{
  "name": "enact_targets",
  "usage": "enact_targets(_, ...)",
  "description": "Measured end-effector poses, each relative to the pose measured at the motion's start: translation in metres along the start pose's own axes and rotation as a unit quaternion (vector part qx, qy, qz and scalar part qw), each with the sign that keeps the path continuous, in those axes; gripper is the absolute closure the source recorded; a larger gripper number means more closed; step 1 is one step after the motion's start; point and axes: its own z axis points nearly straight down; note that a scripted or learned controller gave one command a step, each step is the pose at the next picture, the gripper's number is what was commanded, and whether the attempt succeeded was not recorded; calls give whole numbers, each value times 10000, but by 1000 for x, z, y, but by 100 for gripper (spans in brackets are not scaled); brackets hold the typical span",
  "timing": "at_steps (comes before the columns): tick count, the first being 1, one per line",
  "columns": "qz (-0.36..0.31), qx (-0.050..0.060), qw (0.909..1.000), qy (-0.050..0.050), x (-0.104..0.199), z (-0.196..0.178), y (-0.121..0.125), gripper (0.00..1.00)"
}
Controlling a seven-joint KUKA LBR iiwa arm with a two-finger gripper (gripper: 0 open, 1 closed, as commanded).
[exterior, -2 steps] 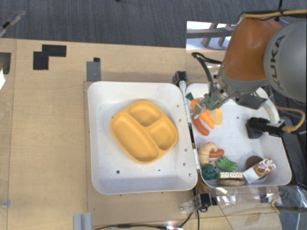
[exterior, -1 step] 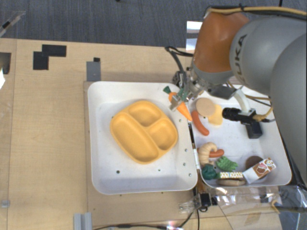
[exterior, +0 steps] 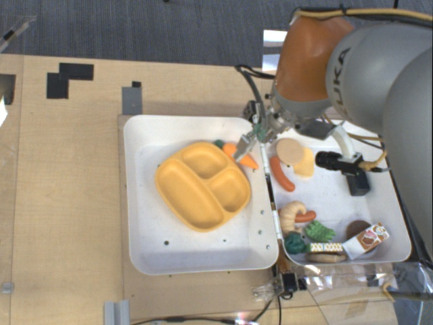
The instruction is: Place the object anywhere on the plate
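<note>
A yellow plate point(exterior: 203, 184) with three compartments lies in the left bin point(exterior: 149, 235). My gripper point(exterior: 247, 144) hangs over the plate's far right rim, just left of the wall between the bins. An orange toy carrot point(exterior: 238, 154) with a green top sits between the fingers, right at the plate's edge. The gripper looks shut on the carrot.
The right bin point(exterior: 392, 229) holds toy food: a red sausage point(exterior: 282, 173), a tan disc point(exterior: 291, 151) on a yellow piece point(exterior: 306, 164), a croissant point(exterior: 293, 213), green broccoli point(exterior: 319, 233), a teal piece point(exterior: 294, 242), a sandwich point(exterior: 326, 250) and a small carton point(exterior: 369, 239).
</note>
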Motion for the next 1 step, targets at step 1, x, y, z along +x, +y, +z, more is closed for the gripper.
enact_targets(1,-2070,4,9783,6,12,14,-32,0)
